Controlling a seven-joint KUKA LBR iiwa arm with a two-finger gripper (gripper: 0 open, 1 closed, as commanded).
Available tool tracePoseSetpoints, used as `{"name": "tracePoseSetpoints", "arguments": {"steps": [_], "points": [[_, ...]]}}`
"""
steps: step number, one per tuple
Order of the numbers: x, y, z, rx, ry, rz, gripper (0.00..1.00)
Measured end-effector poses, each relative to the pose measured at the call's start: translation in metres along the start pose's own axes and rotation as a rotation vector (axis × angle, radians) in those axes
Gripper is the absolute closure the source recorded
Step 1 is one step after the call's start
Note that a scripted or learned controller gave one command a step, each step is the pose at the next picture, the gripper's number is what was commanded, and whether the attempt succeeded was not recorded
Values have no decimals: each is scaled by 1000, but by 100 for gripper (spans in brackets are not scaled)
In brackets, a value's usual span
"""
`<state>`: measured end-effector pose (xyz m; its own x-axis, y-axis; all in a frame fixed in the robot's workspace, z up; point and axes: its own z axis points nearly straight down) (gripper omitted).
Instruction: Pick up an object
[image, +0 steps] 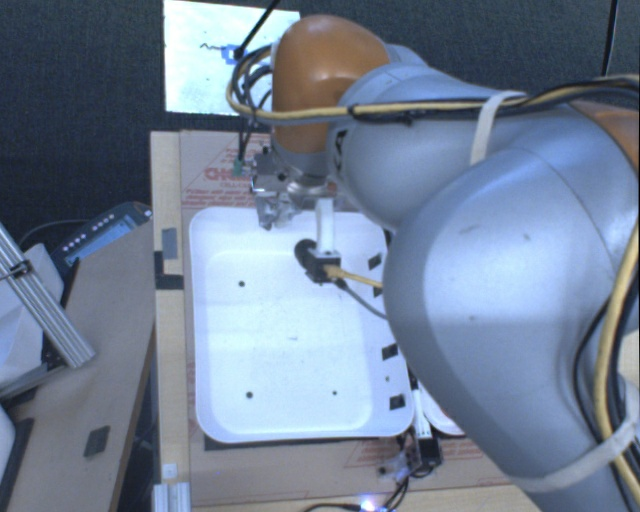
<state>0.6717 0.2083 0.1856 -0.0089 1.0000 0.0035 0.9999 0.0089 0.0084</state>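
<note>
My gripper (270, 212) hangs over the far edge of the left white bin (215, 330), close to its back rim and pointing down. Above it the orange band of the wrist (325, 75) and the large grey arm (500, 270) reach in from the right. On the bin's white floor I see a few small dark dots. The arm hides nearly all of the right bin (442, 420); a sliver of its rim shows at the lower right.
A grey device with a blue display (102, 232) and an aluminium rail (45, 310) lie left of the bins. A white sheet (215, 55) is at the back. Cardboard (170, 330) borders the bins. Small connectors and wires (415, 458) sit at the front edge.
</note>
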Motion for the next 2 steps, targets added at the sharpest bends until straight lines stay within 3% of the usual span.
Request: {"name": "tracePoseSetpoints", "arguments": {"steps": [1,2], "points": [[14,-8,-195,-12,4,2,100],[27,-34,-90,17,-5,3,100]]}}
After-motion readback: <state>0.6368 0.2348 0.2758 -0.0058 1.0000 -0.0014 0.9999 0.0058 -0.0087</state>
